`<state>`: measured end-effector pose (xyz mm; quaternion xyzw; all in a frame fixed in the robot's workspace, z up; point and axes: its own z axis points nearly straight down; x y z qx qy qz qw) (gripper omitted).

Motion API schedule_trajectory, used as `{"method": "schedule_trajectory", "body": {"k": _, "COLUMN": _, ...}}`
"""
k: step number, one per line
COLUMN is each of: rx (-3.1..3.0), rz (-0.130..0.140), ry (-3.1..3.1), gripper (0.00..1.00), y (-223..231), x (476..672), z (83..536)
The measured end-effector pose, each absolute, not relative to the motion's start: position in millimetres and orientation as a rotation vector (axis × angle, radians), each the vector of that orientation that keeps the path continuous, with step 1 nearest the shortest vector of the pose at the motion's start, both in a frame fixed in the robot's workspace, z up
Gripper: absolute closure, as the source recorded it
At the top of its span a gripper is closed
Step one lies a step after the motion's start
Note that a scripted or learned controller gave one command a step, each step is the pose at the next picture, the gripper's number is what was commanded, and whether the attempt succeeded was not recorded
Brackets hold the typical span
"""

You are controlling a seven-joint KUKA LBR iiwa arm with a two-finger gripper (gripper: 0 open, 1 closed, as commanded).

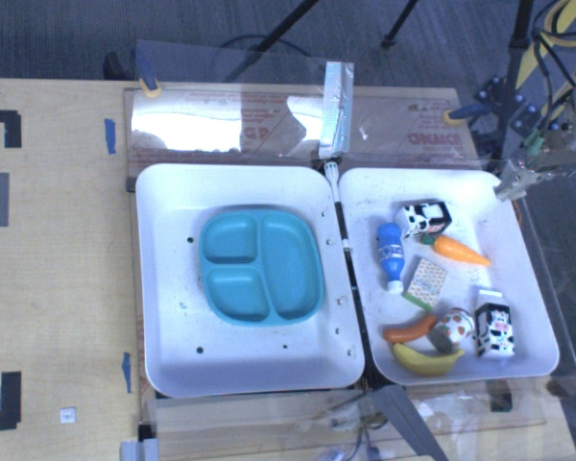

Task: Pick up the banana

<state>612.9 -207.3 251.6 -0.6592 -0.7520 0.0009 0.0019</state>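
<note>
From the camera view, the banana (426,359) lies at the near edge of the right bin (528,257), touching a reddish sausage-shaped toy (410,330) and a round toy (451,328), so it's crowded. The claw (515,180) hangs at the bin's far right corner, well apart; I cannot tell its state.

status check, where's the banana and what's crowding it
Yellow curved banana lying at right bin's near edge. Untouched. Orange-red sausage-shaped toy and round speckled ball touching it.
</note>
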Motion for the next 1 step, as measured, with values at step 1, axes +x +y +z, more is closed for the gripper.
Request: {"method": "schedule_trajectory", "body": {"k": 1, "rx": -2.068, "rz": 0.003, "ry": -2.359, "gripper": 0.00, "y": -207.2, "x": 612.8, "z": 251.5}}
